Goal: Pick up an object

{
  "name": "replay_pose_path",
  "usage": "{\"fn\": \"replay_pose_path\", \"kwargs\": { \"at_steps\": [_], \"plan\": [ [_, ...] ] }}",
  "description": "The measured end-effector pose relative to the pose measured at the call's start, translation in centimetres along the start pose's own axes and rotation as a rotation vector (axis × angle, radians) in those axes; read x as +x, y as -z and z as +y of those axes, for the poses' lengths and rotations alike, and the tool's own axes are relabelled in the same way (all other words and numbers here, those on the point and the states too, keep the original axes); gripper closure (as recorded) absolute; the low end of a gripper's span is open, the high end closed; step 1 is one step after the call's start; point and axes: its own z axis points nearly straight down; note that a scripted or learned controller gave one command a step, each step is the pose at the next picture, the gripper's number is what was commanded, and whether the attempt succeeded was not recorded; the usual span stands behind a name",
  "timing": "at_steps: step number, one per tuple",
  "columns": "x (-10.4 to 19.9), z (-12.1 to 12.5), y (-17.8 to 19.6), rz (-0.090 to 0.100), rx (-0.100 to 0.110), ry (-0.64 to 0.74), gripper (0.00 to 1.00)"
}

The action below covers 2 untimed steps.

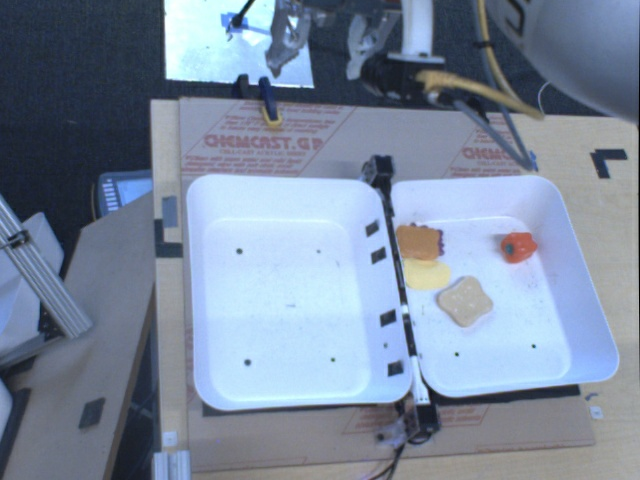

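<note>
You see the hand [322, 40] at the top of the camera view, raised above the far edge of the bench [300, 133] and well apart from both bins. Its two fingers [283, 38] stand apart, with open space between them, and nothing sits in that gap. The grey arm [570, 18] enters from the upper right corner, with yellow cables [480, 86] running along it.

Two shallow white bins sit side by side on a cardboard sheet [262, 140] that covers the bench. The left bin [200, 268] shows its bare floor with a few small dark dots. The right bin [570, 268] holds four small things. A flat orange piece with a dark edge [420, 241] lies near the dividing wall. Just below it, and touching or nearly touching it, lies a pale yellow disc [428, 276]. A tan, toast-shaped piece [465, 301] lies just beside the disc, toward the near side. A small red-orange object [517, 247], possibly a toy pepper, lies apart from the others toward the right wall.

A small yellow and dark clip [268, 103] stands on the far edge of the cardboard, below the left finger.
</note>
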Motion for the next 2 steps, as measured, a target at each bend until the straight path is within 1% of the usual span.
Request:
{"fn": "replay_pose_path", "kwargs": {
  "at_steps": [1, 2],
  "plan": [
    [0.04, 0.01, 1.17, 0.001, -0.003, 0.003, 1.0],
    [0.04, 0.0, 1.12, 0.001, -0.002, 0.003, 0.0]
  ]
}}
